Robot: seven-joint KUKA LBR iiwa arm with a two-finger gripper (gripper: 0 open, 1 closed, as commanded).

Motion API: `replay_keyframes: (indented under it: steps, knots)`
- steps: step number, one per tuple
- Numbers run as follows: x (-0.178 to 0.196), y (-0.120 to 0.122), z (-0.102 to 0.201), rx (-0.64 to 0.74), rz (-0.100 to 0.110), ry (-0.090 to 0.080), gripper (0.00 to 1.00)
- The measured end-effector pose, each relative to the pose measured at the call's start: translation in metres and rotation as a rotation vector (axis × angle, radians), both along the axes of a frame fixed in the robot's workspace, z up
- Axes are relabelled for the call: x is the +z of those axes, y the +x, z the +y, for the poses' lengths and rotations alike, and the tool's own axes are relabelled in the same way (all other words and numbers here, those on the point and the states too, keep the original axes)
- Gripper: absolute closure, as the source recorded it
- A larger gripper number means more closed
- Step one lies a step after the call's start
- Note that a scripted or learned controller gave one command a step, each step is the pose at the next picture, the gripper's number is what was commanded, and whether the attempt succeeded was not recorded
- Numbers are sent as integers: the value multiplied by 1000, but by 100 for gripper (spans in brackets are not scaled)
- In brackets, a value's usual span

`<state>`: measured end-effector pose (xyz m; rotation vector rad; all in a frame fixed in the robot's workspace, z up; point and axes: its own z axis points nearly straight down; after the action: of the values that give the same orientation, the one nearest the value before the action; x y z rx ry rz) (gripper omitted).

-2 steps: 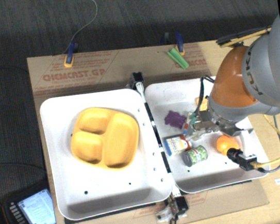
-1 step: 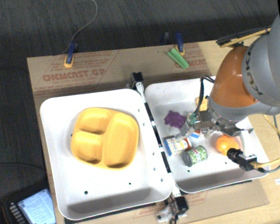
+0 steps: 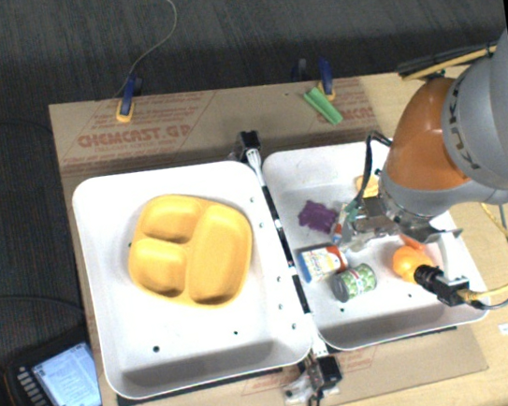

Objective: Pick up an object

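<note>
Arm: grey KUKA arm [image 3: 484, 130] with an orange band [image 3: 421, 149] above the wrist, reaching in from the right over the right bin [image 3: 311, 174].
Gripper: the gripper [image 3: 356, 223] sits low over the middle of the right bin; whether it is open or closed cannot be told from this angle, and nothing can be seen held in it.
Purple object: a small purple object [image 3: 315, 216] lies just left of the gripper, slightly toward the far rim of the bin.
Carton: a small white carton with a red end [image 3: 320, 260] lies just beside the gripper on the near-left side.
Can: a small green can [image 3: 355, 281] lies on its side directly nearer the camera than the gripper, touching or almost touching the carton.
Orange object: a round orange object [image 3: 405, 263] lies to the near right of the gripper, partly under the wrist hardware.
Left bin: the left bin [image 3: 112, 266] is well apart from the gripper, to its left, and holds a large yellow moulded object [image 3: 190, 247].
Desk: a cardboard sheet [image 3: 140, 134] covers the desk under both bins; a green marker-like object [image 3: 323, 106] lies on it beyond the right bin.
</note>
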<state>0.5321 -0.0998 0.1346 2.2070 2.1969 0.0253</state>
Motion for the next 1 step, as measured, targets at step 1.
replay_keyframes:
  steps: [1]
  knots:
    - [0, 0, 0, 0, 0, 0, 0]
